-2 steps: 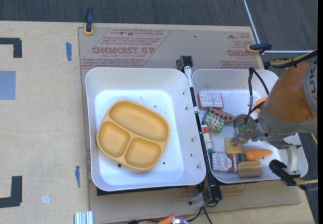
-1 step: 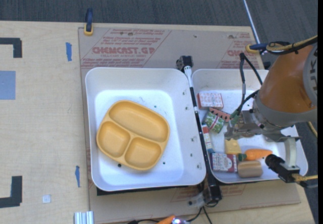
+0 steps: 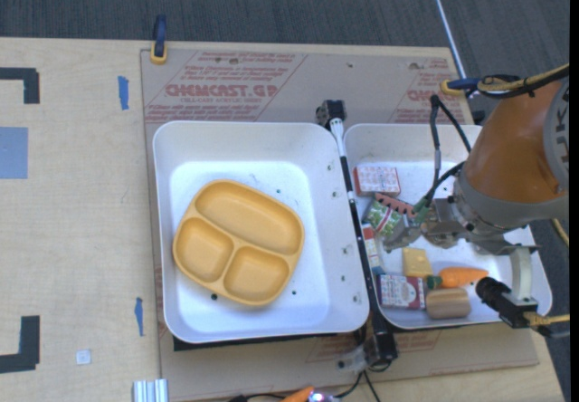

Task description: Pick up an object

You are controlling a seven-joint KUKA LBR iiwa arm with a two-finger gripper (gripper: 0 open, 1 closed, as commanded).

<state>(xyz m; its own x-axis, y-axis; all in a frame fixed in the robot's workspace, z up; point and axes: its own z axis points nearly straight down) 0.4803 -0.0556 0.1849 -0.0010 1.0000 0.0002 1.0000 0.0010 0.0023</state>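
You had the arm (image 3: 520,156) reaching in from the right over the right bin (image 3: 409,136), its orange band and grey wrist covering that bin's right half. The gripper (image 3: 432,226) sat low at the bin's middle, among the objects, and you could not tell whether its fingers were open or closed, or whether anything lay between them, because the dark metal parts blurred into the clutter. Just left of the gripper lay a green and red packet (image 3: 387,217), touching or very near it. Beyond that, at the far side of the bin, a red and white card (image 3: 377,179) lay flat. Near the gripper's near side you had a small yellow block (image 3: 415,262), and right of it an orange carrot (image 3: 461,276). At the bin's near edge a red and white box (image 3: 402,291) lay beside a tan bread roll (image 3: 448,302), the two close together. The left bin (image 3: 181,156) held a yellow tray (image 3: 237,241) with three compartments, lying flat and turned at a slant, well apart from the arm. Both bins stood side by side on a brown board (image 3: 271,79) on the table (image 3: 72,228), with a black bar (image 3: 348,196) running along the seam between them.
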